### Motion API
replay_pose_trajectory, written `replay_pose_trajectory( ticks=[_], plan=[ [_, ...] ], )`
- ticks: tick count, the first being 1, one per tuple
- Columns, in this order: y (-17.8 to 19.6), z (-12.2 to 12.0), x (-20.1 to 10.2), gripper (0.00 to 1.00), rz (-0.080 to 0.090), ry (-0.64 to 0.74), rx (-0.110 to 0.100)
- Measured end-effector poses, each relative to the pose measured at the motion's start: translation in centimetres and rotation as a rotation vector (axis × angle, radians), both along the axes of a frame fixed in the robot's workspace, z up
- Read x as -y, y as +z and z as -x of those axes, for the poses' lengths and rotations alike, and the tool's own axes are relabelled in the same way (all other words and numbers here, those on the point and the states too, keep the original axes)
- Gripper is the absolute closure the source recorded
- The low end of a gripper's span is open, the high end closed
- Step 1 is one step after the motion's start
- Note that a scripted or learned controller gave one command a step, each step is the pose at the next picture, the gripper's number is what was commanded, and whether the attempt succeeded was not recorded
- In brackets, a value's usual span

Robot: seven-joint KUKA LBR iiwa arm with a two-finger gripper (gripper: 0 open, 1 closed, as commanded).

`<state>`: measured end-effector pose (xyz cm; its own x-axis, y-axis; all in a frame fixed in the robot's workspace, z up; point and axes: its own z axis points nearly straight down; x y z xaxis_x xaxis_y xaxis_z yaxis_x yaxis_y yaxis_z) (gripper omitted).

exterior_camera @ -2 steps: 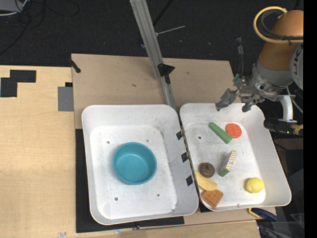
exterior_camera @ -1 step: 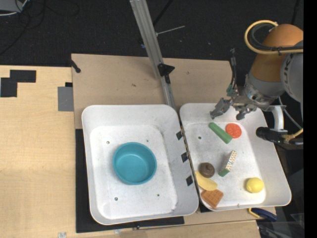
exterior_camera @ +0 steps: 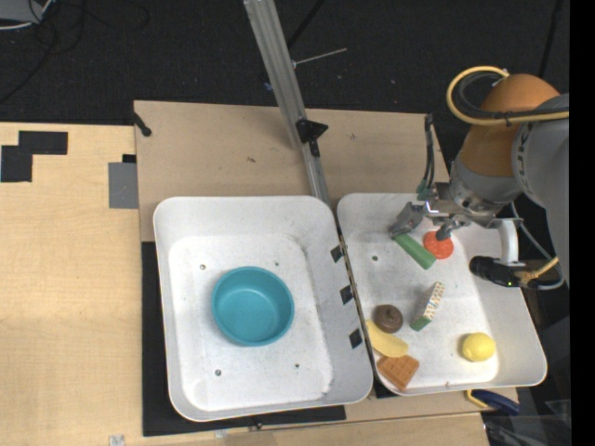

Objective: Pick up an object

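Note:
My gripper (exterior_camera: 428,223) hangs over the far part of the right bin (exterior_camera: 465,291), fingers spread open with nothing between them. Just below it lie a green block (exterior_camera: 415,251) and a small red round object (exterior_camera: 439,246), side by side. The red object sits under the right finger (exterior_camera: 448,224) and is partly covered by it. I cannot tell whether the fingers touch either one.
Nearer the front of the right bin lie a small patterned box (exterior_camera: 429,305), a brown round piece (exterior_camera: 388,319), a pale yellow piece (exterior_camera: 390,344), an orange wafer (exterior_camera: 400,371) and a yellow lemon (exterior_camera: 478,347). A teal bowl (exterior_camera: 253,306) sits in the left bin (exterior_camera: 186,214). A metal rail (exterior_camera: 284,72) slants above.

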<state>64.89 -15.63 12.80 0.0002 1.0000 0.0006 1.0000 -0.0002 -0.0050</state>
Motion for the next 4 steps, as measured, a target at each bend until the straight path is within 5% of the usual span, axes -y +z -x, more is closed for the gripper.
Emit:
replay_pose_trajectory(
  ticks=[1, 2, 4],
  plan=[
    [-3.8, 0.0, 0.0, 0.00, 0.001, 0.001, 0.004],
    [-2.6, -0.1, 0.0, 1.00, 0.001, 0.000, 0.006],
    [6.2, 0.4, -0.6, 1.00, 0.001, 0.000, 0.009]
  ],
)
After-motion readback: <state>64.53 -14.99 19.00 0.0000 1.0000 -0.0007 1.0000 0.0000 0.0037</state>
